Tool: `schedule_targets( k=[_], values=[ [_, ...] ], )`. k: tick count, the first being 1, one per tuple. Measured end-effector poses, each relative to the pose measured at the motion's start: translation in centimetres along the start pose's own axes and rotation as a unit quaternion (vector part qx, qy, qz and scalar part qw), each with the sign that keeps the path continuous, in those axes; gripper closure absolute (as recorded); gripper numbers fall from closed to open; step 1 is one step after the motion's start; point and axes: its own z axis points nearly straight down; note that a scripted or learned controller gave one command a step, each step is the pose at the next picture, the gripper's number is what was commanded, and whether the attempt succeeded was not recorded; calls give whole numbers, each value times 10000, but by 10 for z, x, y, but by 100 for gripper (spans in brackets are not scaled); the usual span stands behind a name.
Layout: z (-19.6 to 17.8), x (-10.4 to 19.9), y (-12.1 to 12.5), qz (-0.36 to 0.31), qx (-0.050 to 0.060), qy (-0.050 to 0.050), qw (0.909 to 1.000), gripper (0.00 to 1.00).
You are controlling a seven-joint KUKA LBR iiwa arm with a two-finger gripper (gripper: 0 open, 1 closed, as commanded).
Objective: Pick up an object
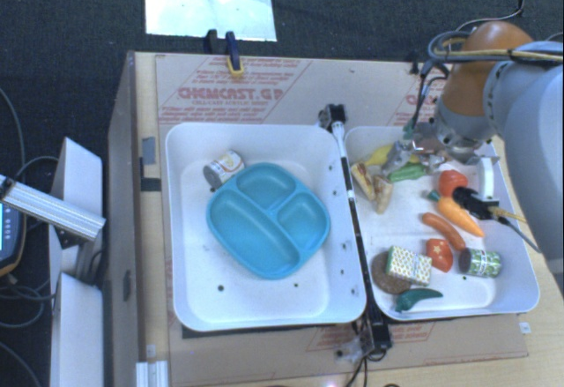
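My gripper hangs low over the back of the right bin, right above a green vegetable and beside a yellow banana. A corn-like piece lies just left of them. Toward the front lie a red tomato, an orange carrot, a thinner orange piece, a red strawberry, a small green can, a printed box on a brown disc, and a green pepper.
The left bin holds a blue divided plate and a small tipped can. A black-and-white strip runs along the wall between the bins. The grey arm reaches in from the right.
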Motion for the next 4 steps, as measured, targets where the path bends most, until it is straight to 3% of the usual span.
schedule_targets(
  k=[1,2,3,4],
  values=[
    [-46,-52,3,22,-121,-22,9999,0],
    [-8,-48,3,-4,-36,3,10000,0],
    [-7,-15,2,12,-43,-41,10000,0],
    [-10,-58,-13,16,-177,-23,9998,0]
  ],
)
